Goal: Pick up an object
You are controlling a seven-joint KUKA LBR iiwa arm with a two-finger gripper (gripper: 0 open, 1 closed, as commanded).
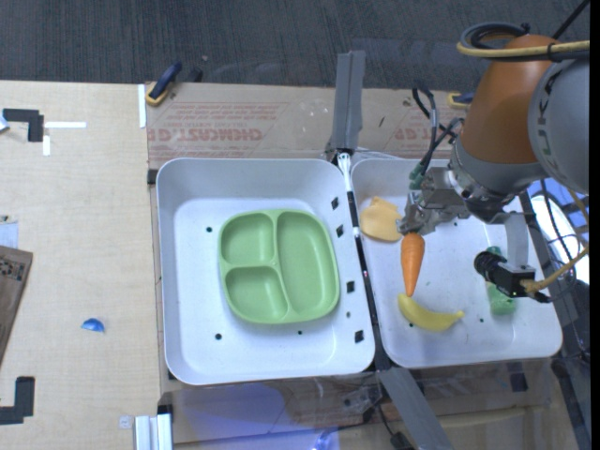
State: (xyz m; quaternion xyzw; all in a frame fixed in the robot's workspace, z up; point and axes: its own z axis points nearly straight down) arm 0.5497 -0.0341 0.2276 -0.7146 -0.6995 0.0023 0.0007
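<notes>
My jaws (413, 221) sit at the carrot (412, 262) top in the right bin (469, 345); whether they pinch it I cannot tell, so I should lift slowly and straight.

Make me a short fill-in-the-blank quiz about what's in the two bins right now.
1. The green tray lies in the ____ bin as the camera sees it.
2. The tray has ____ compartments.
3. The carrot hangs below the tool with its thin tip pointing at the ____.
4. The fruit lying nearest the right bin's front edge is ____ in colour.

Missing words: left; three; banana; yellow
</notes>
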